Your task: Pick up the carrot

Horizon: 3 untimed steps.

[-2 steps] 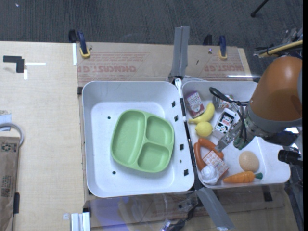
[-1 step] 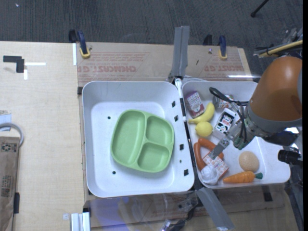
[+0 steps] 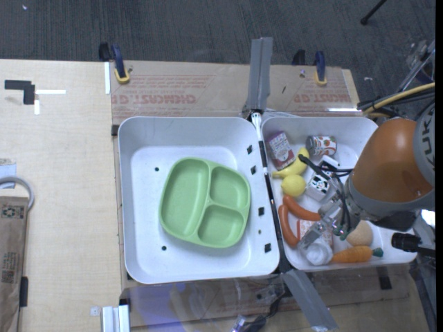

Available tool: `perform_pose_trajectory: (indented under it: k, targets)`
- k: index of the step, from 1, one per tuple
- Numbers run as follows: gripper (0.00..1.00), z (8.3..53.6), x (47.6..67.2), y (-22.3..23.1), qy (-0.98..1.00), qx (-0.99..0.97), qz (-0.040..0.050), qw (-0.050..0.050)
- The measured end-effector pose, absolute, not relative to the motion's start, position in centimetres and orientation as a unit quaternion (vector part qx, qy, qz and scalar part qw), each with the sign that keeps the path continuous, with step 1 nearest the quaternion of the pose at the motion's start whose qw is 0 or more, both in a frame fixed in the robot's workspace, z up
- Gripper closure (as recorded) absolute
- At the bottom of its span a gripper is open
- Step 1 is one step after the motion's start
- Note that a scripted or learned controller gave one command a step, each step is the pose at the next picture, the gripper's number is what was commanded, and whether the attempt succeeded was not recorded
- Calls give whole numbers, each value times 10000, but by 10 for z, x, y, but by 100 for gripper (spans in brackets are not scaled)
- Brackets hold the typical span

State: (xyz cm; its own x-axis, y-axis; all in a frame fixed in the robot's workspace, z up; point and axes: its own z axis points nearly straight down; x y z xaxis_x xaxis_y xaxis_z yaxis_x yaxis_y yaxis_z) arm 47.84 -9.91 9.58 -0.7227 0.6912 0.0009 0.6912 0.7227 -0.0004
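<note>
Orange tapered carrot [image 3: 352,255], smooth green divided plate [image 3: 205,203]

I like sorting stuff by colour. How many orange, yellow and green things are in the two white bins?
Orange: 3 (carrot, two sausage-like pieces)
Yellow: 2 (banana, lemon)
Green: 1 (divided plate)
Total: 6
Other things lie partly hidden under the arm, so I left them out.
</note>
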Motion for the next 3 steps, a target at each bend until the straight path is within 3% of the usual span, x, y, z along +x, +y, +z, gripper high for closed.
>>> perform_pose_trajectory:
  k: [1,2,3]
  targets:
    - [0,180,493,-202,-9589,-2837,-1,7]
    - [0,89,478,-176,-9511,-3090,-3,15]
    - [0,88,477,-127,-8757,-4828,7,30]
